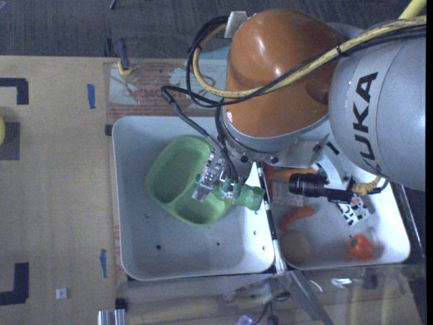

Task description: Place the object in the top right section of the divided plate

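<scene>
Claw (211, 176): frame centre, over the green divided plate (177, 175); finger state cannot be told.
Object: green piece (249, 197) beside plate's right rim.
Progress: placement apparently unfinished.

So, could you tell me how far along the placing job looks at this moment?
Done: the arm has reached the green divided plate in the left bin, with the gripper hovering over the plate's right side. In hand: a small green object sits by the gripper at the plate's right edge; whether it is gripped is unclear. Left: nothing lies visibly in a plate section yet.
</scene>
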Controlling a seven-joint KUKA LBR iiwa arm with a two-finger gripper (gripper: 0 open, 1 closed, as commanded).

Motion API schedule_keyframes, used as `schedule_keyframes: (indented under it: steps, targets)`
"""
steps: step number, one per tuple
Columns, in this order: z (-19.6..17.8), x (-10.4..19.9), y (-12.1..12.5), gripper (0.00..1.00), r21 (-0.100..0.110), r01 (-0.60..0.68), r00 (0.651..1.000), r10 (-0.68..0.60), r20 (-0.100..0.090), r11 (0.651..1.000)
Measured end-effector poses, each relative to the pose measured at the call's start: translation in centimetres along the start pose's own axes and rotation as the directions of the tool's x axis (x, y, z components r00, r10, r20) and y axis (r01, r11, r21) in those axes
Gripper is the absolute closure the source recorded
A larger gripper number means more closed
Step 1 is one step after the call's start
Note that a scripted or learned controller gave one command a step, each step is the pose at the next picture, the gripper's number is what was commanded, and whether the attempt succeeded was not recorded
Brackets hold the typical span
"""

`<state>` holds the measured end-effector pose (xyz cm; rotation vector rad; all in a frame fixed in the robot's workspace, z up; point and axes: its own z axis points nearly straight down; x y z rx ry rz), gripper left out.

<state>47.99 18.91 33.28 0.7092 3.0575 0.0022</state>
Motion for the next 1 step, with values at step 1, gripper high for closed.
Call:
schedule_keyframes:
  steps: [1]
  targets:
    - [4.31, -1.43, -3.01, 1.00, 0.002, -0.092, 0.996, 0.092, -0.002, 0.996]
